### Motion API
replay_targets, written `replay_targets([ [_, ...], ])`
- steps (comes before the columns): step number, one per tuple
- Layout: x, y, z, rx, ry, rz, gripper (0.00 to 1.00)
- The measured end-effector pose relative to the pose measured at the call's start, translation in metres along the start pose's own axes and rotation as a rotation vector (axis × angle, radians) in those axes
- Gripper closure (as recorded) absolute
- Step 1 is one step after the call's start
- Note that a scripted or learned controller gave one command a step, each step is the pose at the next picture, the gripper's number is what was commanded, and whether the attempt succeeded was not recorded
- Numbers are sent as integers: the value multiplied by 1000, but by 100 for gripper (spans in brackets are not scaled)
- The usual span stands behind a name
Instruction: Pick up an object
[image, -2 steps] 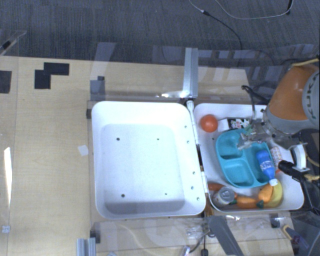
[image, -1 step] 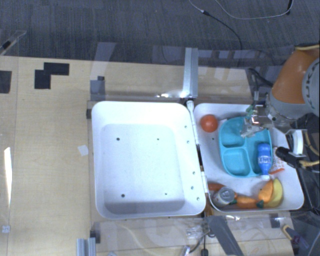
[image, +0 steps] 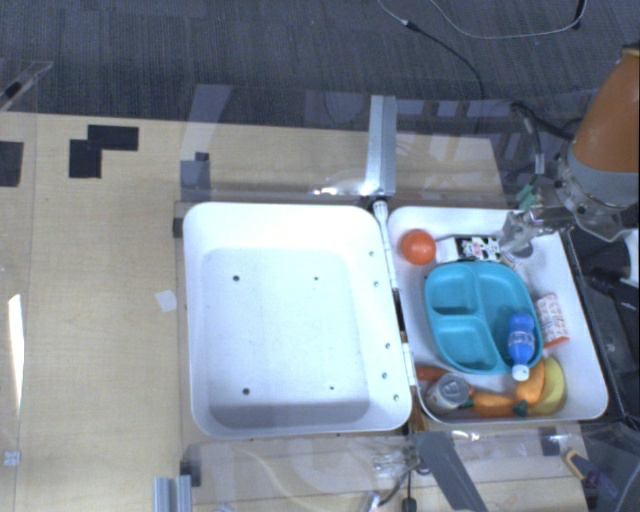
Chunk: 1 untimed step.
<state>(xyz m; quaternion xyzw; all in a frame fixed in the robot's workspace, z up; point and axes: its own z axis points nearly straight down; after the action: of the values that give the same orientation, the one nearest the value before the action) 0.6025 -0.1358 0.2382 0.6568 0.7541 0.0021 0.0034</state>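
Note:
The right bin (image: 586, 318) holds a blue divided tray (image: 476, 314) with a small blue bottle (image: 520, 343) lying on its right edge. An orange ball (image: 418, 246) sits at the bin's back left, with a black-and-white box (image: 472, 248) beside it. A banana (image: 548, 385), a carrot (image: 492, 403) and a metal can (image: 449, 391) lie along the front. A red-and-white packet (image: 552, 320) rests by the right wall. My gripper (image: 519, 238) hangs over the bin's back right corner, just right of the box and above the tray's far edge.
The left bin (image: 290, 318) lies beside the right one, with a metal post (image: 381, 145) rising behind the seam between them. The arm's orange band (image: 612, 110) fills the upper right. Black cables (image: 450, 45) run across the dark floor behind the bench.

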Motion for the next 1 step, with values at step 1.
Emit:
replay_targets([
  [1,-23,-51,-6,2,0,-86,100],
])
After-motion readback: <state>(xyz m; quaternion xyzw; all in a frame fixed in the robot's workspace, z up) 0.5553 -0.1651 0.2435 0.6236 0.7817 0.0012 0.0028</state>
